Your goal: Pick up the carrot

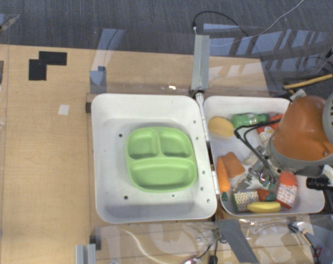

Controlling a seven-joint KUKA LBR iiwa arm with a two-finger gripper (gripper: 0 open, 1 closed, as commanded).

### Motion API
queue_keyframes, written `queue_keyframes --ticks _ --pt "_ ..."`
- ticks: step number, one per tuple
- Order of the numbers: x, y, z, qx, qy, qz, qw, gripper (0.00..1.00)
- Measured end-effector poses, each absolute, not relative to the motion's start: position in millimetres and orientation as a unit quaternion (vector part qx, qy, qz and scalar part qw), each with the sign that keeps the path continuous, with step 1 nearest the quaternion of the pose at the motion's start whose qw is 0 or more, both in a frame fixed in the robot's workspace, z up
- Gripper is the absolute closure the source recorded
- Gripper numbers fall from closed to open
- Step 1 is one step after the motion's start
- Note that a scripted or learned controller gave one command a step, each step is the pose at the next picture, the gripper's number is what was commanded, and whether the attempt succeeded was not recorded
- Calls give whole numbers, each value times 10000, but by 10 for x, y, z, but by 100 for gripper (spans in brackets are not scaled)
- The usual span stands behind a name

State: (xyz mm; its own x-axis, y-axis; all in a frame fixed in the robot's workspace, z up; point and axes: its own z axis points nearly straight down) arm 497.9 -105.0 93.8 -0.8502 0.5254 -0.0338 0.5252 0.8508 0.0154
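Arm reaches in from right, orange band over right bin point(320, 205). Gripper point(258, 176) low among clutter, finger state cannot tell. Carrot point(223, 177) along bin's left wall, just left of gripper. Nearby: lemon point(221, 126), banana point(264, 207), green bottle point(249, 119). Left bin point(109, 114): green divided plate point(161, 158).

Lab: robot bench point(40, 147), loose cables point(221, 18)

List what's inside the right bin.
Right bin holds a carrot at its left wall, a lemon, a green bottle, a banana and small cartons. The arm covers the bin's right part.
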Motion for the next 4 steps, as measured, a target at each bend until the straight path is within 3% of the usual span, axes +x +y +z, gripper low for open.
queue_keyframes --ticks 1,2,3,4 --pt "5566 -888 906 1120 9937 -12 60 0" --pt "5196 -981 922 3069 9517 0 123 0" --pt "5128 -1377 1125 3255 9455 7 38 0" --pt "5269 -890 907 2049 9788 3 70 0"
